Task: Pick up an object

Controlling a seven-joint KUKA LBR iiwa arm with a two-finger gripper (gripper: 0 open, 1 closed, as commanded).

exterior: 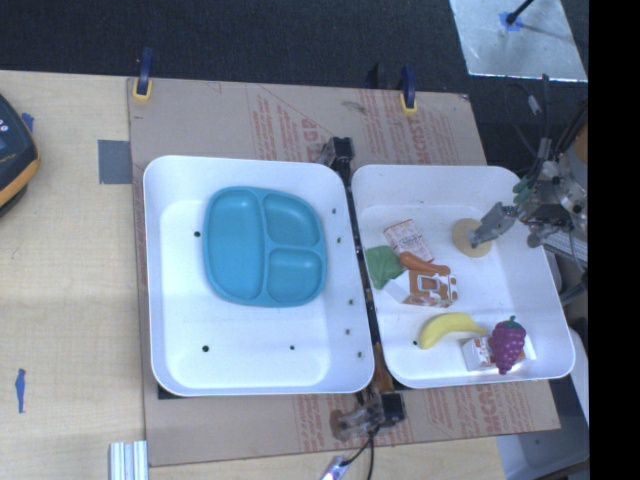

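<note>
The right bin (560, 298) holds several small objects. A tan round disc (468, 239) lies at its back right. A small white and red packet (405, 236), a green piece (382, 266), an orange carrot (426, 264) and a brown waffle-like piece (433, 288) sit near the middle. A yellow banana (448, 328), purple grapes (510, 342) and a white and red wrapper (479, 353) lie at the front. My gripper (510, 232) hangs over the bin's right rim, open, with its left finger (490, 225) just above the disc's right edge. Nothing is between the fingers.
The left bin (170, 318) carries a blue divided plate (266, 246). A black clip (342, 150) sits between the bins at the back. A yellow and black device (14, 158) lies at the far left of the bench.
</note>
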